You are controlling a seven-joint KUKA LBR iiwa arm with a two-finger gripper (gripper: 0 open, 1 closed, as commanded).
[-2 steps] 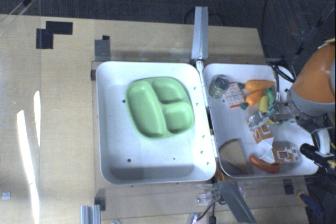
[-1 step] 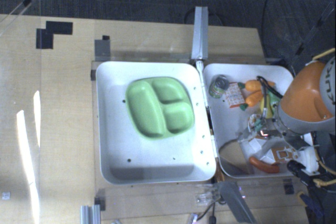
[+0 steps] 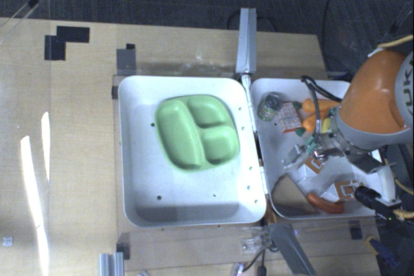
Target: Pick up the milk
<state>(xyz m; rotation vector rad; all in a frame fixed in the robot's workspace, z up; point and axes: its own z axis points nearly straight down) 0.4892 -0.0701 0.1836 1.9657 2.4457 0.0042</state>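
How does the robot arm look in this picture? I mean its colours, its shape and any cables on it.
The arm has a large, rounded orange section with a grey ring beneath it and dark lettering at its right side. Black cables run beside it. The gripper below is a small assembly of metal and dark parts.

The wooden bench (image 3: 77, 158) carries two shallow white bins side by side. The left bin (image 3: 139, 203) sits at its centre; the right bin (image 3: 284, 209) touches it at three o'clock.
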